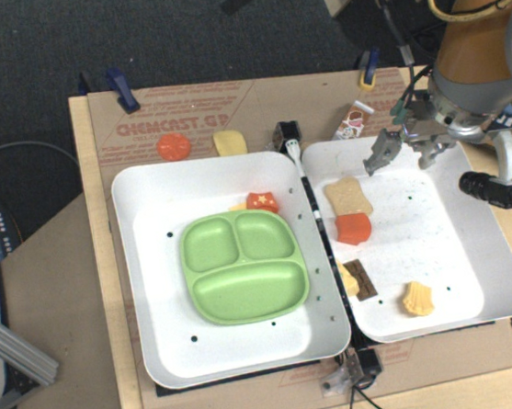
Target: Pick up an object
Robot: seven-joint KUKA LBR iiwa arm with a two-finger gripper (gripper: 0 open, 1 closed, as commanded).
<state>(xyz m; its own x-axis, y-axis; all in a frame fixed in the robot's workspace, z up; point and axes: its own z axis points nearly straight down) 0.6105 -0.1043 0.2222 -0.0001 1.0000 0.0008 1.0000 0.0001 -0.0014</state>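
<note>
Evidently the gripper (405,148) hung with fingers spread and nothing between them over the right bin (484,254), its far end, where the tan slab (348,198) and red block (353,228) lay within reach for picking.

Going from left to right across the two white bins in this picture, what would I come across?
Green divided plate → small red block by the plate's far edge → tan slice and orange-red block, one behind the other → yellow piece → the gripper, hovering at the right bin's far edge.
</note>
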